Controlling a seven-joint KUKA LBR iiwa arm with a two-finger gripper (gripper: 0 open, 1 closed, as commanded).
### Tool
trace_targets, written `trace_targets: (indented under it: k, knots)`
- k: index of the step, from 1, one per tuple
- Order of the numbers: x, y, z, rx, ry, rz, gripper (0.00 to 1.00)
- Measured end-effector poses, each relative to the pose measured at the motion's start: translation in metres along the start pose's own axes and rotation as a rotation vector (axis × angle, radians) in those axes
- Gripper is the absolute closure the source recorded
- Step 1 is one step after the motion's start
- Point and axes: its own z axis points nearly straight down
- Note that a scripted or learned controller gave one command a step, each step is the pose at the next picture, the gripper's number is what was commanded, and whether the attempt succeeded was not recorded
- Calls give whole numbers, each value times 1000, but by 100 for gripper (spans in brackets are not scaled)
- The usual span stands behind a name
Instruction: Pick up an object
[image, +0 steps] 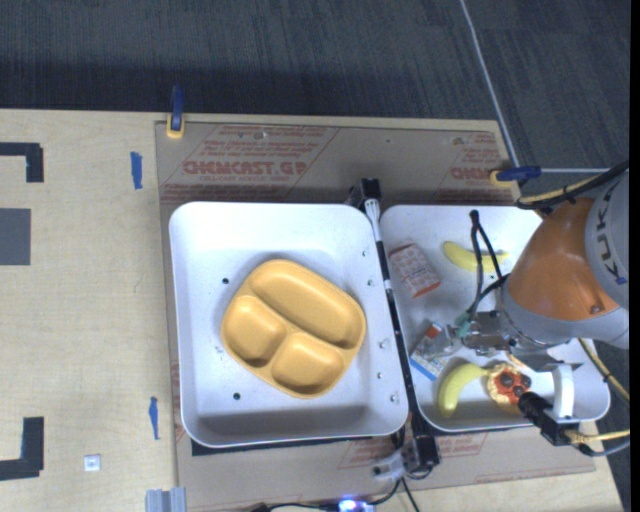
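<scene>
Two white bins side by side on a cardboard-covered bench, arm low over the right one

From the overhead camera view the gripper (480, 335) sits in the right bin (590, 405), and how its jaws stand I cannot tell (cables and the wrist cover them); nothing shows in its grasp. A banana (455, 385) lies just below-left of it, long axis slanting up to the right, probably the nearest pick. The left bin (200, 300) holds a yellow divided tray (292, 325)
</scene>
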Motion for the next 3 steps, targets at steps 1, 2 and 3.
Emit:
trace_targets:
  k: [1, 2, 3]
  knots:
    - [-1, -3, 11, 8, 3, -2, 0]
    - [-1, 0, 0, 2, 4, -3, 100]
    - [-1, 0, 0, 2, 4, -3, 0]
